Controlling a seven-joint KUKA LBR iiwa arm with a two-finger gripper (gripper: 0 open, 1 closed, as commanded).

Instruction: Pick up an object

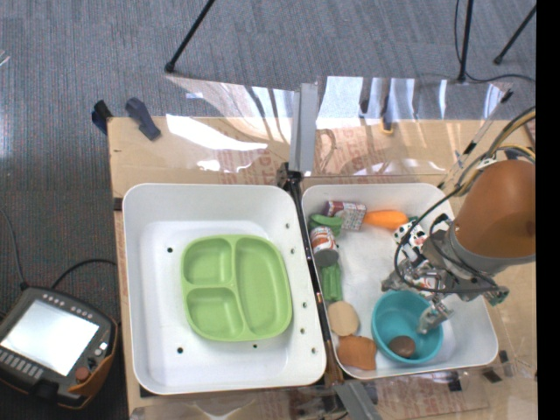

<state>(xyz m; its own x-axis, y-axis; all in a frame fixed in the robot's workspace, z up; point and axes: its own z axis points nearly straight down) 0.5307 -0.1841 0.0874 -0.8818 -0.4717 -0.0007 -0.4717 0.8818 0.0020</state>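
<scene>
Over the round teal plastic bowl [404, 326] in the right-hand white bin [472, 344], the grey arm's pincer [430, 315] hangs at the bowl's right rim, one metal finger [432, 317] dipping just inside it. How wide the pincer stands is impossible to judge here: cables and wrist hardware crowd it, and the orange band [497, 210] above the bowl blocks much of the view. Nothing can be seen gripped between the fingers. Down in the bowl sits a small brown rounded object [402, 346], close beside that finger; contact cannot be made out. Left of the bowl, a tan egg-shaped piece [343, 318] and an orange-brown lump [357, 352] rest on the bin floor, the lump touching the bowl's edge. Further up from the bowl lies an orange carrot-shaped toy [386, 219]. Well left of the bowl, a green divided plastic tray [236, 287] sits in the other white bin [149, 234].
</scene>
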